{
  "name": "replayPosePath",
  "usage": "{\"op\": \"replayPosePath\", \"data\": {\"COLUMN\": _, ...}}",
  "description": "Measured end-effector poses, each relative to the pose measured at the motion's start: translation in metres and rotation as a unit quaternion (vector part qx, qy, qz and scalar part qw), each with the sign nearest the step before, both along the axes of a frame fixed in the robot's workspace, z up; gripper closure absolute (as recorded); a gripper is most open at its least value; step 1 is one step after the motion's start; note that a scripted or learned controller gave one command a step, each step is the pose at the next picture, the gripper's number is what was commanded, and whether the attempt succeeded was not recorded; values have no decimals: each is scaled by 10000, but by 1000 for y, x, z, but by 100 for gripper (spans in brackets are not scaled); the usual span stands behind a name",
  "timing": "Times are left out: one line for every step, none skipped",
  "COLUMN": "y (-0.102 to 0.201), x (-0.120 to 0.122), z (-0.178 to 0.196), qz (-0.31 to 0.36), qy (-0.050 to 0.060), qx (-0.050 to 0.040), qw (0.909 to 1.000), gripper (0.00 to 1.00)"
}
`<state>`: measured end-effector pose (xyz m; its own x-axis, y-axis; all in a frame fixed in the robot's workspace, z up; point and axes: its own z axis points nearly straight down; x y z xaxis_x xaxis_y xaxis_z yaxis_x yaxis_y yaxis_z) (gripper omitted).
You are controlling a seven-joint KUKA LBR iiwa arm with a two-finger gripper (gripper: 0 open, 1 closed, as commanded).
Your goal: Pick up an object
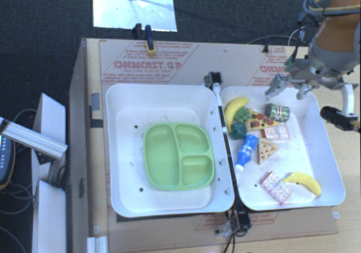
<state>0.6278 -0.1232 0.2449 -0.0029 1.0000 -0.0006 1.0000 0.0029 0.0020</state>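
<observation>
Tool [289,86] poised over the right bin's [333,156] far edge, fingers spread, nothing between them. Just below it lies the green can [277,112], the likeliest target; beyond, a blue bottle [246,152] and bananas. Descend centred over the can, fingers straddling its sides, clear of the neighbouring red carton [276,132].

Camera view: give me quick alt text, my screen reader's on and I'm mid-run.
The gripper hovers open above the far edge of the right bin, just above a green can, holding nothing. That bin also holds two bananas, a blue bottle, pizza slices and small cartons. The left bin holds a green tray.
</observation>
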Motion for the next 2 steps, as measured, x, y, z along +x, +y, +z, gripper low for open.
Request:
{"op": "replayPosePath", "data": {"y": -44, "x": 29, "z": -74, "qz": -10, "qy": 14, "qx": -3, "qw": 10000, "gripper": 0}}
{"op": "replayPosePath", "data": {"y": -44, "x": 38, "z": -146, "qz": 5, "qy": -2, "qx": 0, "qw": 10000, "gripper": 0}}
